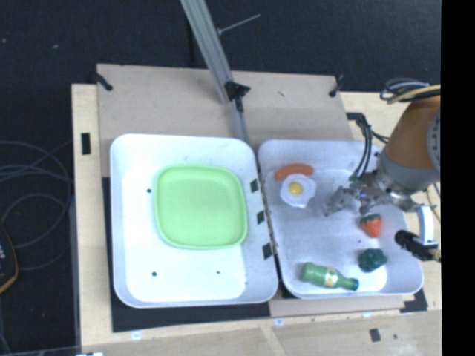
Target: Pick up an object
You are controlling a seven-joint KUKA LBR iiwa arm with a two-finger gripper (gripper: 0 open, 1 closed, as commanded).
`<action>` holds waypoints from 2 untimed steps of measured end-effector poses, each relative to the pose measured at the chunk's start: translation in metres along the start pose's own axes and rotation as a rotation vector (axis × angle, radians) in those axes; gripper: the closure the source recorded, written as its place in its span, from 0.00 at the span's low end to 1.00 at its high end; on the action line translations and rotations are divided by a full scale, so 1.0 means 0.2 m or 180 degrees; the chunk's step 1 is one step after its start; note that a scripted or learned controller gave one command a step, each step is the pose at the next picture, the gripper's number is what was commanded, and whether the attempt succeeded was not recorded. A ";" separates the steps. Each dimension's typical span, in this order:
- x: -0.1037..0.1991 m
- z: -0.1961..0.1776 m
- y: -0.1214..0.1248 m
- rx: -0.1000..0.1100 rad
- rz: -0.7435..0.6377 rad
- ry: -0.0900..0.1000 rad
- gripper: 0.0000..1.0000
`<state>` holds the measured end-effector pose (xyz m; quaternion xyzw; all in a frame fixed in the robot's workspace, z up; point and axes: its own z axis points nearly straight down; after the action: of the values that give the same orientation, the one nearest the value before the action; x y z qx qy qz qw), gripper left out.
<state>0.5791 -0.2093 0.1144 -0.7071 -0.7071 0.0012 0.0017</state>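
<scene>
- claw (343, 199) low over the right bin (326, 236), pointing left; can't tell its opening or whether it grips anything
- strawberry (372, 225) just right of it
- fried egg (295, 191) and sausage (294, 171) near, to its left
- broccoli (372, 259) and green bottle (327, 276) further toward the front edge
- green plate (200, 205) well left, in the left bin (133, 221) on the tabletop (89, 199)

Bench (89, 288) — pale wood top, filling mid and lower frame. Directly on it: tan board (297, 110) at upper centre; black mat (185, 314) showing at lower left; two shallow white bins side by side — left bin (130, 199), right bin (326, 162) — touching at frame centre.
</scene>
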 end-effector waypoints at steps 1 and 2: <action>0.00 -0.07 0.01 -0.0021 0.0001 -0.0002 1.00; 0.00 -0.29 0.04 -0.0028 0.0000 -0.0005 1.00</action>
<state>0.5867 -0.2093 0.1719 -0.7071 -0.7071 -0.0013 -0.0019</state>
